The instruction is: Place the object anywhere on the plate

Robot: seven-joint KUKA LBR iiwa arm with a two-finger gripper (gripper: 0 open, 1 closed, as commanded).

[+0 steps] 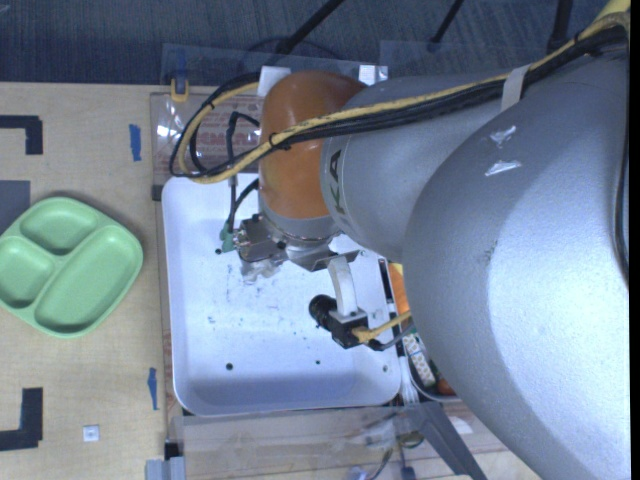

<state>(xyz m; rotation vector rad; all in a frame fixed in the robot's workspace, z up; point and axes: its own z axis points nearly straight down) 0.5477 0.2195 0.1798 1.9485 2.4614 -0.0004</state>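
Hovering pincer (262, 260) mid-bin (200, 368), plate (65, 265) well apart

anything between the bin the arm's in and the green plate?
The bin's raised left wall and a strip of bare bench lie between the arm's working spot and the green plate; nothing else stands on that stretch. The plate sits outside the bin, to its left. The arm's bulk hides the gripper and any object.

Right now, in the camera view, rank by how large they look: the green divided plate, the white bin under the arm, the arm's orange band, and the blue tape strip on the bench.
1. white bin
2. green divided plate and orange band: they look alike; the band sits nearer the camera, so unranked.
3. blue tape strip
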